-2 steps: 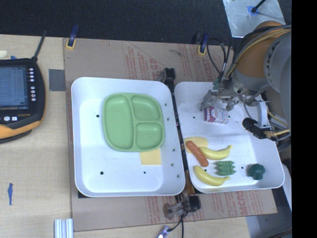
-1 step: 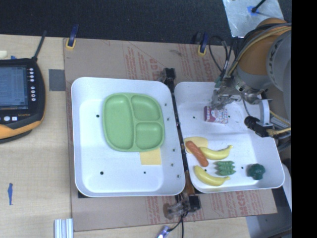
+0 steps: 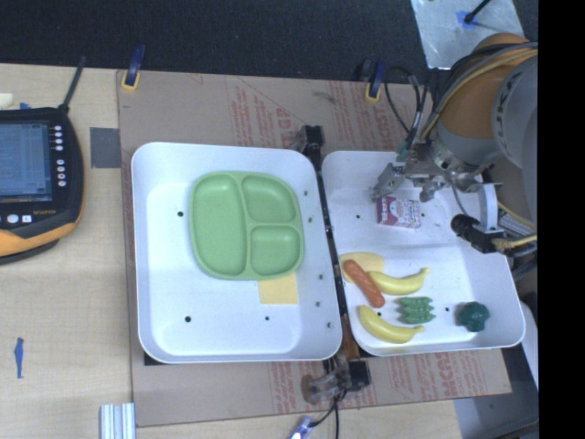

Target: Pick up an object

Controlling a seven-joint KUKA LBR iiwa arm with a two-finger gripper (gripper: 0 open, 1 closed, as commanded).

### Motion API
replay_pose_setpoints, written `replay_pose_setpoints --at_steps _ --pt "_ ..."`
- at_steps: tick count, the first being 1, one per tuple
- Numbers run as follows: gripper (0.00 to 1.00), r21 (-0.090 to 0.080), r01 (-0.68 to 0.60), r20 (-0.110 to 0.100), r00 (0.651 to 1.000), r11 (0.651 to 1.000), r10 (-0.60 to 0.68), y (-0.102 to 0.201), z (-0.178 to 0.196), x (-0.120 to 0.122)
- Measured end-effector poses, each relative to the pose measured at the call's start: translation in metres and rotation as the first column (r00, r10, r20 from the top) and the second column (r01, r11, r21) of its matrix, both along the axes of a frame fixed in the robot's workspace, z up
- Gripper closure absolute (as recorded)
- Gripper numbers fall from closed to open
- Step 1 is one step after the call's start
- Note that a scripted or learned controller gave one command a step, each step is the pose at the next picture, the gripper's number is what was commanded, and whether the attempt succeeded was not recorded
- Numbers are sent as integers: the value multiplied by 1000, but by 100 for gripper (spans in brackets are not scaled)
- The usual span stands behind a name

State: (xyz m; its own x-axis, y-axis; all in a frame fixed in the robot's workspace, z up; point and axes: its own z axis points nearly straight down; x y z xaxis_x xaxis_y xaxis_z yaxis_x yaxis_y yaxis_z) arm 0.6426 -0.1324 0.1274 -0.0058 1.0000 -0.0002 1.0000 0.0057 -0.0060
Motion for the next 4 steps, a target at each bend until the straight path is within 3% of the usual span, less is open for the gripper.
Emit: replay_pose_setpoints --at_steps 1,2,3,4 --pt "100 0 -1 1 1000 1000 1 -1 10 0" --pt "0 0 -1 0 1000 1000 1 -1 10 0" --pt "0 -3 0 7 1000 1000 0 21 -28 3" --pt "100 -6 -1 8 1000 1000 1 19 -16 4"
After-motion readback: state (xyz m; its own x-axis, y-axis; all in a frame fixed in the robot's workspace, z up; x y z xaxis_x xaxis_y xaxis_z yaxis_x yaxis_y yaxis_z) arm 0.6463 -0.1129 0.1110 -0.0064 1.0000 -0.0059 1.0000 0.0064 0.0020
